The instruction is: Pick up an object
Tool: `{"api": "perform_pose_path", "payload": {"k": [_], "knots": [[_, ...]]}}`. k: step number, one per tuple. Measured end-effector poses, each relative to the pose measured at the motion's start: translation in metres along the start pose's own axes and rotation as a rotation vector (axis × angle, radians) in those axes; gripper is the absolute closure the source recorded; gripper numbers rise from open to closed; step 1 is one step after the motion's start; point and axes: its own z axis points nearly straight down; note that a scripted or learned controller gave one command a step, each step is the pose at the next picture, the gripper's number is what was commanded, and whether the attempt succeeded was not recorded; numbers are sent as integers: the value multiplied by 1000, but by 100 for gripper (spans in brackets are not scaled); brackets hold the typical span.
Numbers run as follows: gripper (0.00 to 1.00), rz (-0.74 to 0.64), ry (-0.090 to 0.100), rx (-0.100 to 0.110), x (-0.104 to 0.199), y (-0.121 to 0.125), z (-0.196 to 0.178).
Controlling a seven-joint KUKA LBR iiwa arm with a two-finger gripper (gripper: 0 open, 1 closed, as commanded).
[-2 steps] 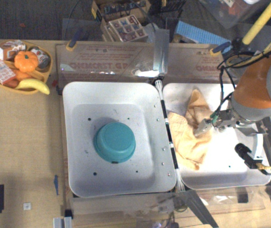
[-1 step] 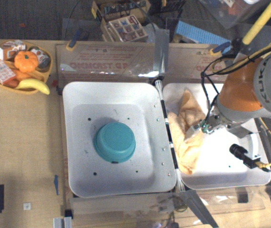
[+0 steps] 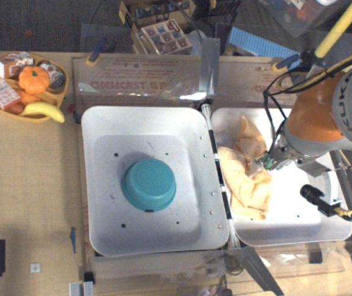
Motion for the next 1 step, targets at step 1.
{"api": "perform_pose_path", "payload": {"k": [1], "knots": [[100, -51, 5, 14, 21, 94, -82]]}}
